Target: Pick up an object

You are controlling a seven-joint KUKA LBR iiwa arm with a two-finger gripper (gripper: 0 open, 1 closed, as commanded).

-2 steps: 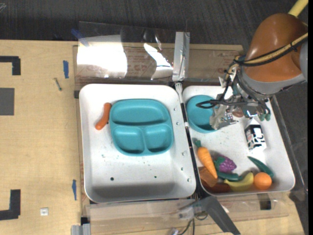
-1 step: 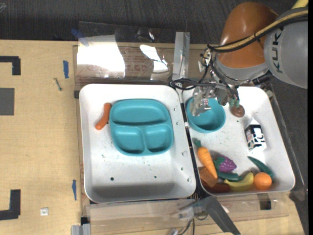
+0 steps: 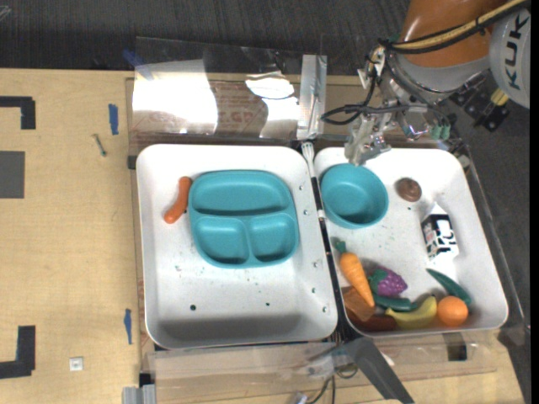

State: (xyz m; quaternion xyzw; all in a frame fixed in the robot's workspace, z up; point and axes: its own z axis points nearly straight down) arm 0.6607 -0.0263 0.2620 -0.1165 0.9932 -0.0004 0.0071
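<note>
The teal bowl (image 3: 354,195) is sat in the right bin (image 3: 480,225) at about 10 o'clock, by the far wall. The pincer (image 3: 368,146) is hung just over its 12 o'clock rim; nothing's seen gripped, and its opening can't be made out. A toy carrot (image 3: 357,279), grapes (image 3: 390,284), banana (image 3: 414,310) and orange (image 3: 452,310) are piled at 6 o'clock.

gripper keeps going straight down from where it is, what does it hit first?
Most likely the teal bowl: the gripper hangs over its far rim at the back of the right bin. Depth is unclear from this slanted view, so it may land on the rim or on the bin wall just behind it.
</note>
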